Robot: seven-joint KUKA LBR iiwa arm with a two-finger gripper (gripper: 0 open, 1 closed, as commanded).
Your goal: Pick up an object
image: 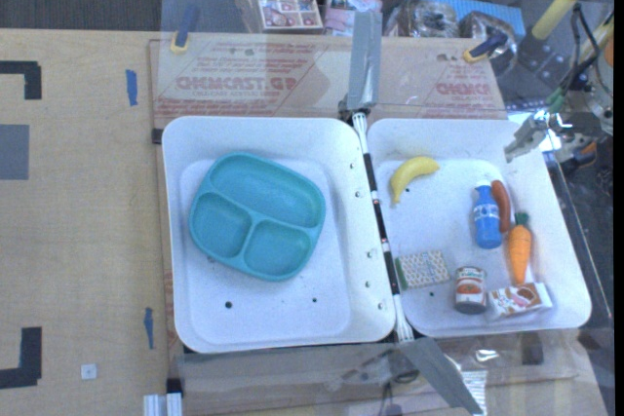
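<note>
Worktop of pale wood, bearing two shallow white bins side by side. Left bin: one teal divided plate with three compartments, lying near the bin's middle. Right bin: yellow banana near the far left corner; blue bottle toward the right edge, a red sausage-shaped item touching its right side; orange carrot just nearer; patterned rectangular pad by the near left edge; small jar beside it; small white carton at the near right corner. Tool at the right bin's far right corner, over the rim; whether its fingers stand apart or together cannot be told.
</note>
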